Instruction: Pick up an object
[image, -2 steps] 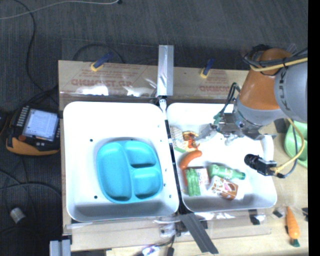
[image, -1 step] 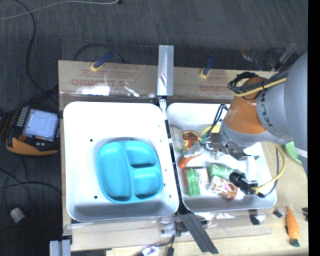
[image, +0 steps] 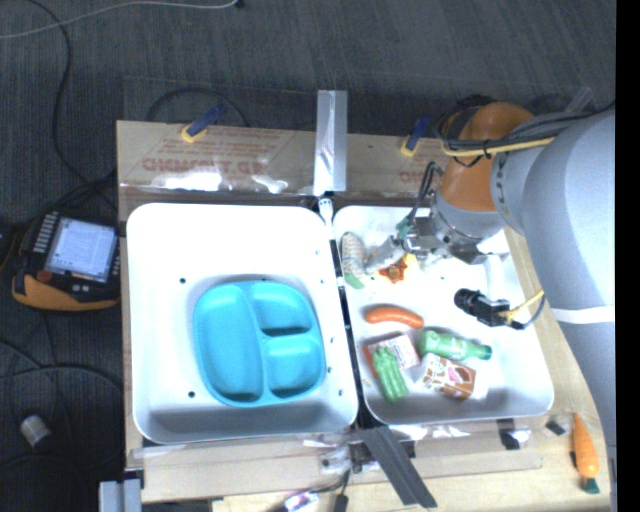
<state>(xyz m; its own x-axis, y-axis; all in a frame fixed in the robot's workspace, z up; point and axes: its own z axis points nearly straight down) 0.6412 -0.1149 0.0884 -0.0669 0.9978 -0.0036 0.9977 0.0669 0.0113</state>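
One fixed camera looks down aslant on both bins (image: 240, 225).

Grey KUKA arm (image: 575, 210) enters from the right edge of the frame, its broad grey link filling the upper-right and middle-right area. The orange band (image: 485, 130) above the wrist sits at upper right of centre, wrapped by black cabling. Below the band the wrist angles down and to the left. The two-finger gripper (image: 405, 245) is low, at the upper-left part of the right half of the frame. State of the jaws cannot be determined.
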